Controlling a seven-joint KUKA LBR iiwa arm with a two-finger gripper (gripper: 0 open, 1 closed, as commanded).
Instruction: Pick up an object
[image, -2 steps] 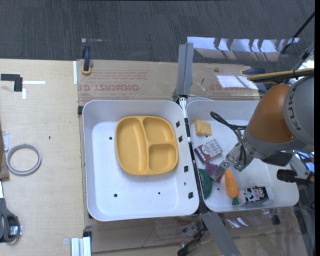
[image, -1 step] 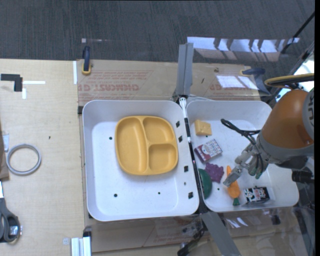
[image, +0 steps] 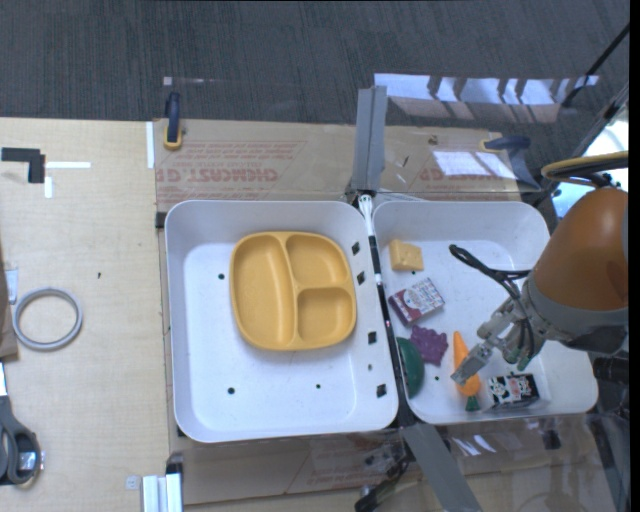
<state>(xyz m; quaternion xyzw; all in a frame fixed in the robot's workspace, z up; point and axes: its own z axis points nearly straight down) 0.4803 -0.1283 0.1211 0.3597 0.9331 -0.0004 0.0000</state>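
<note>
My gripper (image: 473, 370) hangs low over the front of the right bin (image: 530, 225), the grey arm with its orange band reaching in from the right. It is right beside an orange carrot (image: 460, 349) and may be touching it. A black-and-white patterned box (image: 514, 389) lies just to its right. Further left are purple grapes (image: 431, 344) and a green piece (image: 411, 363). A pink-and-white carton (image: 417, 299) and a yellow cheese wedge (image: 405, 256) lie toward the back of the bin.
The left bin (image: 200, 330) holds a yellow divided plate (image: 293, 290). On the wooden bench to the left lies a grey tape ring (image: 45, 318). A black cable (image: 485, 268) loops over the right bin near the arm.
</note>
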